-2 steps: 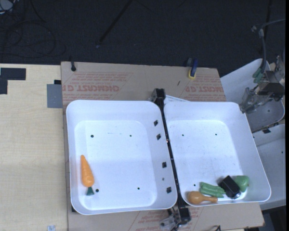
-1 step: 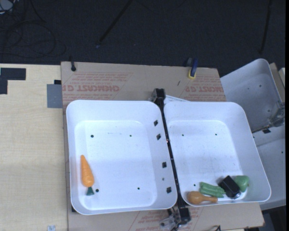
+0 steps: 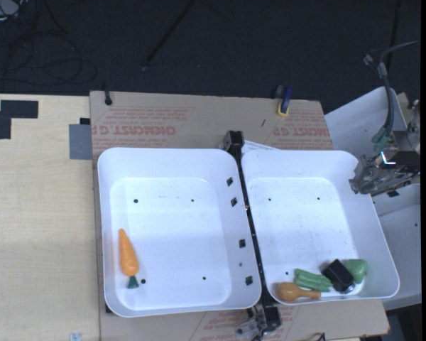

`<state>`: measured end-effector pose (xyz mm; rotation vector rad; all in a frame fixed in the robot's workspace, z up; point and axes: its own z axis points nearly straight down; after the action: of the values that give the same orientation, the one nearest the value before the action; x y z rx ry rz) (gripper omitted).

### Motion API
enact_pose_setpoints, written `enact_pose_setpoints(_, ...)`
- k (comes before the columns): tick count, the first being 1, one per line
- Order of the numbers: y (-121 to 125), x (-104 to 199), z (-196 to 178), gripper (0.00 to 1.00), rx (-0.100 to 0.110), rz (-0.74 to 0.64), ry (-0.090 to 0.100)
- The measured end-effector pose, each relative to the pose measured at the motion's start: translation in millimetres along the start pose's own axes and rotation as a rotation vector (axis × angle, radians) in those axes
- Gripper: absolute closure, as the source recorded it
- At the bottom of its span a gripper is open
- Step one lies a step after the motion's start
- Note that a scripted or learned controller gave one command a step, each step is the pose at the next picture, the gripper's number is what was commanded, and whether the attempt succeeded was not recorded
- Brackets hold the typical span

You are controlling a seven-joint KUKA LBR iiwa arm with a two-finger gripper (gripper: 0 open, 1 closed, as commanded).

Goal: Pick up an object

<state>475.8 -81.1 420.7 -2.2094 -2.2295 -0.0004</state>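
Toys sit in both white bins: an orange carrot [image 3: 128, 256] at lower left of the left bin [image 3: 167, 160]; a green pepper [image 3: 356, 268], black block [image 3: 338, 275], green pod [image 3: 312, 280] & orange gourd [image 3: 295, 292] clustered at the right bin's [image 3: 305, 160] bottom right corner. Gripper [image 3: 369, 180] hangs at that bin's right rim, over the table; state of jaws can't be told.

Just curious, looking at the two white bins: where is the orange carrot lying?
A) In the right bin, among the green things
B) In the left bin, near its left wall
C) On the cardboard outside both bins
B: the carrot lies alone in the left bin, close along its left wall.
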Motion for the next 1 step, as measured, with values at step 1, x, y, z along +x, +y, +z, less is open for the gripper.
enact_pose_setpoints(1, 32.9, -69.9, 104.4, 1.00, 0.010, 0.014, -0.003)
